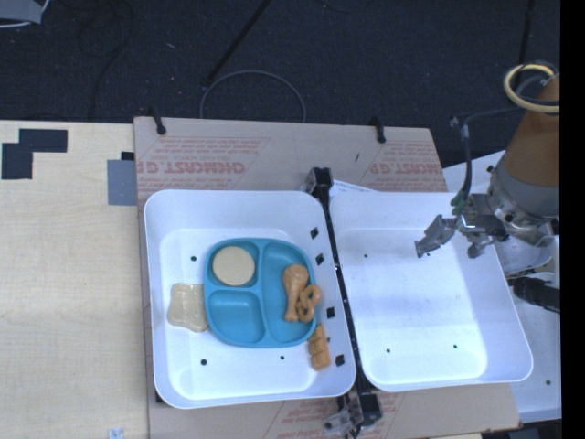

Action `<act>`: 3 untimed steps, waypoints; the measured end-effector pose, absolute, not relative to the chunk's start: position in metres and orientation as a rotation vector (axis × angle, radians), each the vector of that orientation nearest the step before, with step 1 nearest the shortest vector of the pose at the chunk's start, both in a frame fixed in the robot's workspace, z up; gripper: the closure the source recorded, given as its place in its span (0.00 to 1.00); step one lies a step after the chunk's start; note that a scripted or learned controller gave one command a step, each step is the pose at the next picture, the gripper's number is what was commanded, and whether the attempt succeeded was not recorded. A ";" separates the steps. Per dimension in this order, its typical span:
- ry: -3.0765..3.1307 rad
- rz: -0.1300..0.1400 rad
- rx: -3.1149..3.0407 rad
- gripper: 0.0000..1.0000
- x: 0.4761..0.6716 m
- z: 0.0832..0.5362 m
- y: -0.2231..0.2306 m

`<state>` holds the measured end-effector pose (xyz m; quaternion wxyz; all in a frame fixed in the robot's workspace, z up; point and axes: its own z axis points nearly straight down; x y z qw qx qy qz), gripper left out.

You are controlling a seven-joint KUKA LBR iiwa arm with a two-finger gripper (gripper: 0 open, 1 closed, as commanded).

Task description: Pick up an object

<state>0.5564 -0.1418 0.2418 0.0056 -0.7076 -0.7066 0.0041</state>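
Jaws are spread apart with nothing between them as far as I can see: the gripper (454, 237) hangs over the upper right part of the right bin (512, 373), and the two fingers splay out to either side. So I'd call this the approach stage, nothing picked yet.

Working from the bottom of the frame upward: lowest down is a small brown twisty piece (318, 347) lying on the left bin (174, 382) floor, just beside the lower right corner of the blue tray (239, 323). Left of the tray is a pale tan slab (187, 306), touching or nearly touching its edge. In the tray's right compartment sits a knobbly brown pretzel-like thing (300, 293), and the upper left compartment holds a round beige disc (233, 265).

Everything grabbable is in the left bin, well apart from the gripper. My guess is the next move needs a long sideways travel across the divider (331, 273), then a descent. The loose twisty piece looks like the easiest target to me; the disc lies flat and looks hard to pinch.
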 end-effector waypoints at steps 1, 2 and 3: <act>-2.221 0.002 -2.220 0.00 0.559 0.248 -0.142; -2.216 0.008 -2.215 0.00 0.552 0.185 -0.139; -2.216 0.007 -2.217 0.00 0.552 0.139 -0.145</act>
